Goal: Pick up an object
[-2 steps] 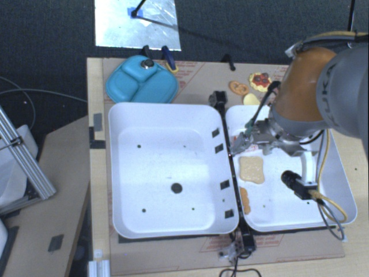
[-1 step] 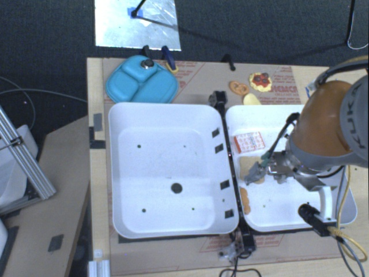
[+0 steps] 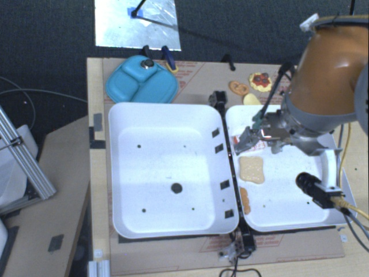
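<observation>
From the camera view, the right bin (image 3: 288,218) serves as the landmark. The arm (image 3: 328,68) comes in over its far right part, and the gripper (image 3: 249,138) hangs low over the bin's far left corner, close to the divider between the two bins. Whether the claw is spread or pressed together cannot be told; the parts there are dark and blurred, and nothing can be made out between them.

The likeliest thing to pick is the toast slice (image 3: 252,169), a pale tan square lying flat on the floor of the right bin, just nearer the camera than the gripper and beside the bin's left wall. An orange piece (image 3: 245,200) lies nearer still, tight against that same wall. Something red and white (image 3: 236,139) sits under the gripper, too small to name.

To do the step well, I judge the gripper should centre over the toast slice, not its edge, and come down straight, keeping clear of the left wall. The slice is thin and flat, so the grip must reach the floor and close across its narrower span. The orange piece by the wall looks harder to reach.
</observation>
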You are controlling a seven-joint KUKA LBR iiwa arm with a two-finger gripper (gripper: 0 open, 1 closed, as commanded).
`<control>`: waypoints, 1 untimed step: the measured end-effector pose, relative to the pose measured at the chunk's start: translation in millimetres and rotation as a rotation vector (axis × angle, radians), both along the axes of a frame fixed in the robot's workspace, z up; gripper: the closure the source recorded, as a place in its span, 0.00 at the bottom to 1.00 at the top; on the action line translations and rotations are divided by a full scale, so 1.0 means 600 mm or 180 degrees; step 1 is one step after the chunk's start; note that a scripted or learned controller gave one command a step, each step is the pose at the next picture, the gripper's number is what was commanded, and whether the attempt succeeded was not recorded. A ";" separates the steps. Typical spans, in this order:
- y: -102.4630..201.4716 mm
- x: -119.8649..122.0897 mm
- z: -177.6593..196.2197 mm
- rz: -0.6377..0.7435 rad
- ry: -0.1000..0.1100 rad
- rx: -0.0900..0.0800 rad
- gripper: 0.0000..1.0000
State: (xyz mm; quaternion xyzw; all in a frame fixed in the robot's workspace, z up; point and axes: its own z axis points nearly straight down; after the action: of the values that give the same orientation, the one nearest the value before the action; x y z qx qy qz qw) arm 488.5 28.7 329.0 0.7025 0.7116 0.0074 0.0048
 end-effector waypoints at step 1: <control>-0.008 0.000 0.005 -0.0016 0.0033 -0.0011 1.00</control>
State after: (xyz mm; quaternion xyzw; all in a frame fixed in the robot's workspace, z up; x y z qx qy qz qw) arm 488.2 24.0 332.1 0.7043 0.7098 0.0026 0.0023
